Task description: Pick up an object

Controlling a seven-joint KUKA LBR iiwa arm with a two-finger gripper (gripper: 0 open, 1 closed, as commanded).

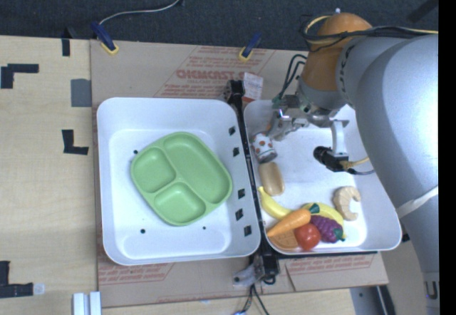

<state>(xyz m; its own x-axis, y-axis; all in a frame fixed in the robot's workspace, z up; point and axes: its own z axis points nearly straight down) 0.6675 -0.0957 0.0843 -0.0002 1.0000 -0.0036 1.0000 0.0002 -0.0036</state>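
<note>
step: I'm lowering the pincer (274, 137) into the right bin (370, 235) | pincer: can't tell its state | next: settle over the bread roll (271, 178), then grip.

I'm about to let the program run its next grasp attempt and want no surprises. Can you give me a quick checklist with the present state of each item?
1. Gripper is over the right bin, near its left wall: ok.
2. Something held between the fingers: cannot tell; the small object at the tip is too blurred to read.
3. Candidate objects within the right bin: ok; bread roll, banana, carrot, grapes, tomato.
4. Objects separated for a clean grasp: not ok; carrot, tomato, grapes and banana lie bunched together.
5. Green divided plate sits in the left bin, away from the arm: ok.
</note>
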